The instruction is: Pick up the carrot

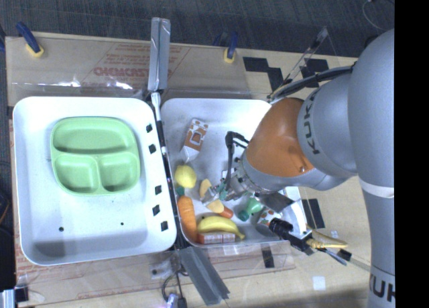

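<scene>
1. Carrot: it is lying at the near left edge of the right bin, just beside the banana and below the lemon.
2. My pincer is hovering over the toy clutter, right of the carrot; I cannot tell its opening. I judge I am approaching; the next move calls for shifting left, then descending.
3. Arm lettering is reading "KU".

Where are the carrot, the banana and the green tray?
carrot [187, 213]: camera view, middle of its orange body.
banana [218, 224]: camera view, middle of its yellow curve.
green tray [96, 154]: camera view, central divider ridge.
</scene>
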Motion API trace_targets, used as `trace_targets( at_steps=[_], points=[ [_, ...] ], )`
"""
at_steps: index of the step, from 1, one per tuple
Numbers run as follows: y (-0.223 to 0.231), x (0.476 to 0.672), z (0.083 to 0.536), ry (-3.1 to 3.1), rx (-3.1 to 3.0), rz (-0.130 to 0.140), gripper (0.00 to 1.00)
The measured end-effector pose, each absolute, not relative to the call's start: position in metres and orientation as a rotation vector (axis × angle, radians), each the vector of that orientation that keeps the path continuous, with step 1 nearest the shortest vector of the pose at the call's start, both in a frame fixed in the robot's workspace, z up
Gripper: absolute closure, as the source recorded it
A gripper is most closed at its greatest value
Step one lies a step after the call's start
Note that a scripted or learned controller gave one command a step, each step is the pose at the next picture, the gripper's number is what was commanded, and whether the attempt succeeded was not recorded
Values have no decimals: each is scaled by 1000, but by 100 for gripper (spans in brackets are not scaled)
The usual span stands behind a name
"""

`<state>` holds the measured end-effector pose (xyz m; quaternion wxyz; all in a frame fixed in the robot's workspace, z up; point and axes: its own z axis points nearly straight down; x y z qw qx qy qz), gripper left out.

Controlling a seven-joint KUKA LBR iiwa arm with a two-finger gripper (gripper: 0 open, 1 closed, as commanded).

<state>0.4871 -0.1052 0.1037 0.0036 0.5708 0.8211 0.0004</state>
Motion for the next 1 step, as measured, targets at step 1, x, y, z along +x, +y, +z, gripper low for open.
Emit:
trace_targets(
  at_steps=[1],
  points=[
    [-5,497,192,2507,1897,-2,100]
  ],
)
